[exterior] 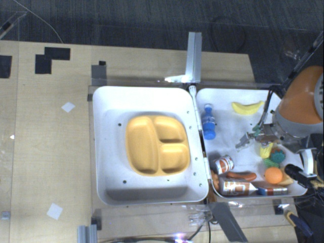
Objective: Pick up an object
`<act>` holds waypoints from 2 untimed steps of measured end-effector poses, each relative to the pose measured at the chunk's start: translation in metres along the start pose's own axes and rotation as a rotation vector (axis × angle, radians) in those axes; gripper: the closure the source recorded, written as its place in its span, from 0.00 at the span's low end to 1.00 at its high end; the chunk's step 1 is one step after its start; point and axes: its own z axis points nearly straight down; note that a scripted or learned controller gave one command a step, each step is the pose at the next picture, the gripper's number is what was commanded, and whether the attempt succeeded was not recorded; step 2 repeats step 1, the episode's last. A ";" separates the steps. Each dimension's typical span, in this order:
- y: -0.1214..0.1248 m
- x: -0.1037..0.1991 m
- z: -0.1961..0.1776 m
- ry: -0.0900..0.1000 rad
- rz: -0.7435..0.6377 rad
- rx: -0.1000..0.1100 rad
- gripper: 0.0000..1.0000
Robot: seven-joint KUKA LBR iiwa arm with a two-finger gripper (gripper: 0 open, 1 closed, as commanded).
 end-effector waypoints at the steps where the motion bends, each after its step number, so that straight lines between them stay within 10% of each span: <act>1: 0.093 -0.033 0.030 -0.002 0.065 -0.006 0.00; 2: 0.093 -0.033 0.030 -0.002 0.065 -0.006 0.00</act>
